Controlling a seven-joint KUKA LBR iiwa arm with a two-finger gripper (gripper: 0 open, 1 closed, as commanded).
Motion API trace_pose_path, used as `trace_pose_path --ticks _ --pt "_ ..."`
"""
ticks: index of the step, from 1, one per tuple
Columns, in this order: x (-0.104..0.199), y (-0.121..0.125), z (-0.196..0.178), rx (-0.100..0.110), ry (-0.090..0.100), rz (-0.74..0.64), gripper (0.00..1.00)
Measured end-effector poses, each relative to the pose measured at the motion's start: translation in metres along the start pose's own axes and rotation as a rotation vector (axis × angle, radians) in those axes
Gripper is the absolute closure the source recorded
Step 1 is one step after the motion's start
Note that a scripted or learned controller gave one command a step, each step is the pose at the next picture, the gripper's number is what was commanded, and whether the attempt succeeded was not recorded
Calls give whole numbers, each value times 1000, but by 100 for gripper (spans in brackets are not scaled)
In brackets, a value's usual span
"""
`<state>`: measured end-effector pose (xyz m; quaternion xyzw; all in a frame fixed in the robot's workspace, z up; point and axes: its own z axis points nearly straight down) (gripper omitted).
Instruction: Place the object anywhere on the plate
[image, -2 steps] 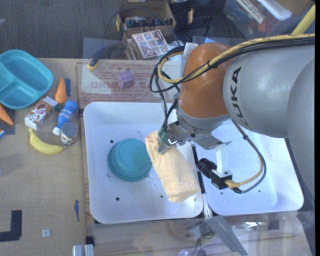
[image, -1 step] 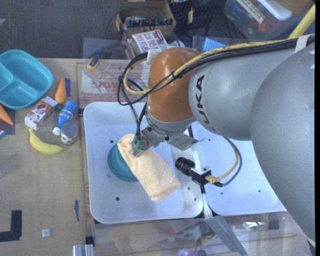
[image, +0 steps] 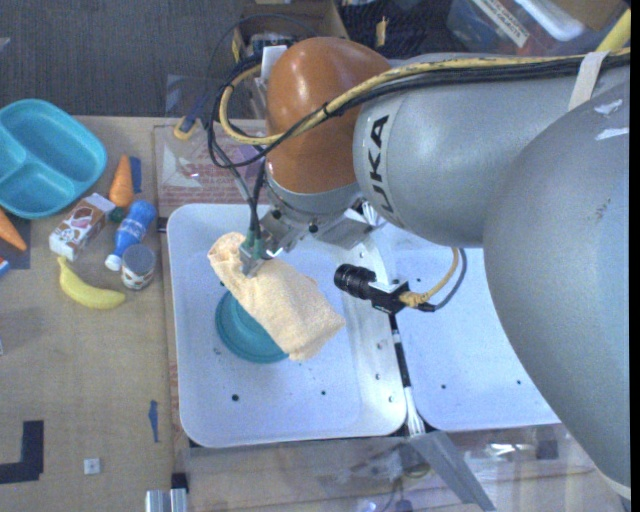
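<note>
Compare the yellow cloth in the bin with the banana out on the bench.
The yellow cloth is pale, soft and crumpled; the banana is brighter, smooth and curved. The cloth is much larger. The cloth drapes over the blue plate in the left bin; the banana lies on the bench. Both are yellow.

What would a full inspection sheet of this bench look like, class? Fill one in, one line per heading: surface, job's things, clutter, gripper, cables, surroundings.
Surface: two white bins side by side; left bin holds the work, right bin lies under the arm.
Job's things: yellow cloth draped over a teal plate, covering most of it.
Clutter: on the wooden bench left of the bins, a banana, small can, blue bottle, carton, carrot and blue divided tray.
Gripper: gripper at the cloth's upper end, fingers pinching its corner.
Cables: yellow and black cables loop by the wrist; another runs to a black fitting.
Surroundings: boxes behind the bench, too dim to identify.
</note>
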<state>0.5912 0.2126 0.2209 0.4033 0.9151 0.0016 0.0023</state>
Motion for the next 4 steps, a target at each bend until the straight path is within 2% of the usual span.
trace_pose_path --ticks 1,2,3,4 --pt "-55 21 11 1 0 105 100" --pt "-59 -23 75 -11 -3 -51 100" --pt "-65 -15 64 -1 -1 -176 100" --pt "-66 -15 64 -2 -2 -175 0"
